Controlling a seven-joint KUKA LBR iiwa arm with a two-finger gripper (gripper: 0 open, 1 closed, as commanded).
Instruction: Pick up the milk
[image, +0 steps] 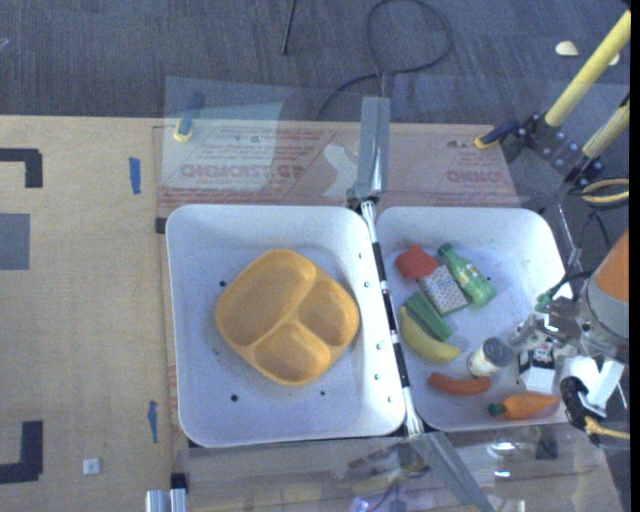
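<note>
A small pale bottle (490, 357), which I take for the milk, lies in the right bin (520, 232) near its front, between a banana (428, 338) and my gripper (541, 352). The gripper hangs low over the bin's front right part, just right of the bottle. A small white and black object (540, 377) lies directly under it. The arm's grey wrist and orange band (612, 280) come in from the right edge.
The right bin also holds a red item (414, 263), a green bottle (466, 276), a checkered packet (442, 291), a green vegetable (428, 316), a red sausage shape (460, 383) and a carrot (527, 405). A yellow divided plate (287, 315) fills the left bin (200, 240).
</note>
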